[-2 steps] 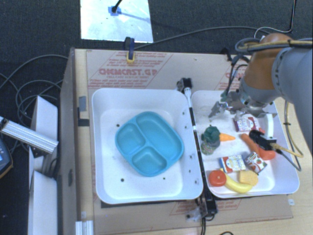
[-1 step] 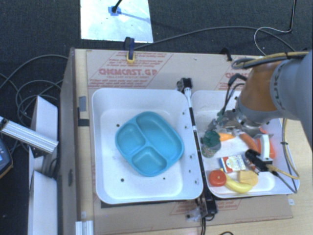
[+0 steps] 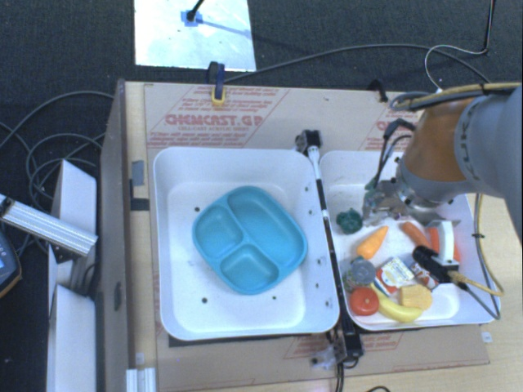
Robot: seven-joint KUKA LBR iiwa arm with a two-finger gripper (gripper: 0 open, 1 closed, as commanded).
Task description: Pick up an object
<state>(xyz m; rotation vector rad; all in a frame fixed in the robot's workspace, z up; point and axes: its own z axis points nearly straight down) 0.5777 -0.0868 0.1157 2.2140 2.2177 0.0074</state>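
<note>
Bench w/ 2 white bins [image 3: 167, 219]. Left bin: 1 blue tray [image 3: 249, 239]. Right bin, lower right of frame: carrot [image 3: 373, 242], tomato [image 3: 364, 301], banana [image 3: 398, 309], green lump [image 3: 350, 220], others partly hidden by arm. Gripper [image 3: 380, 205] above carrot; finger state can't tell.

Grey arm [image 3: 482, 141] reaching from right, claw [image 3: 382, 207] pointing down

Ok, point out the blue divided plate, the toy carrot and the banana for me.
blue divided plate [image 3: 249, 238], camera view, on the ridge where its three compartments meet.
toy carrot [image 3: 373, 242], camera view, on the middle of its orange body.
banana [image 3: 397, 309], camera view, on the middle of its yellow curve.
</note>
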